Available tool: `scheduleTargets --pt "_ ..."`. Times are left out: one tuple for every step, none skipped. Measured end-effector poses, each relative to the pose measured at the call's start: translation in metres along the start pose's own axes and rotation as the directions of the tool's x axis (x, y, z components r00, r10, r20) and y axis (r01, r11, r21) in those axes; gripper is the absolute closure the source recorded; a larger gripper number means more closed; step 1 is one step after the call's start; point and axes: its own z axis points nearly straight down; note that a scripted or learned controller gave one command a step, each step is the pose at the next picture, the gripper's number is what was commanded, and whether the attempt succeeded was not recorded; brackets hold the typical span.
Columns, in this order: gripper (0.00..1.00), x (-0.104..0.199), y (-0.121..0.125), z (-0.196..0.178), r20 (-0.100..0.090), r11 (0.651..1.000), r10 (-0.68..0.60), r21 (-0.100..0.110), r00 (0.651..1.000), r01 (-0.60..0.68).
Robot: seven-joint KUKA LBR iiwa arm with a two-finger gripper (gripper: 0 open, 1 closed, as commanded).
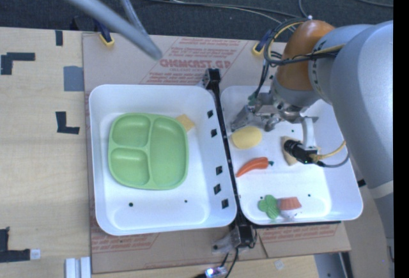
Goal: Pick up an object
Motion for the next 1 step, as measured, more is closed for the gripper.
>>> scheduleTargets --pt "1.00 0.0001 0.0008 -0.0114 0.001 1.000 -0.001 -0.003 1.000 0.001"
